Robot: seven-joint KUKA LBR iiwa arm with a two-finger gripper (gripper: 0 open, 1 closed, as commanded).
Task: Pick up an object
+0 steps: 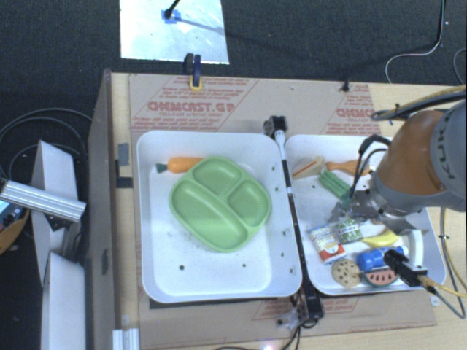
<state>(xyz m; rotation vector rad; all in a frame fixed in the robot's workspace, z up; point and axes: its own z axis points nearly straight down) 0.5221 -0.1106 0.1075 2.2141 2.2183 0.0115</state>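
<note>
Green plastic comes first on the left: a divided green plate (221, 204) lies in the middle of the left bin (168, 262), with a toy carrot (182, 165) touching its rim at about eleven o'clock.

Across the divider, the right bin (310, 206) is crowded. A hot-dog bun (306, 168) sits at its ten o'clock, with an orange piece (343, 168) just beside it. A green stick (336, 184) lies below those. Near the centre lies a printed packet (336, 233), with a small red-and-white sachet (332, 252) touching it at six o'clock. Along the bin's near edge run a cookie (344, 272), a blue cylinder (368, 257) and a watermelon slice (378, 276), and a banana (383, 237) lies just above the cylinder.

The gripper (349, 211) hangs low at the packet's one o'clock, between it and the green stick. The task names no particular object, so the packet (the nearest candidate) looks like the target. I judge this to be the reach, with nothing seen held. The next move calls for settling squarely on one item, closing and lifting straight up. A flat packet among close neighbours may slip or drag the sachet along.

The bulky wrist hides the gripper's tip, so I cannot tell whether it is open or closed, or whether it touches the packet. The arm also covers the orange piece's far end and much of the bin's three o'clock side.
</note>
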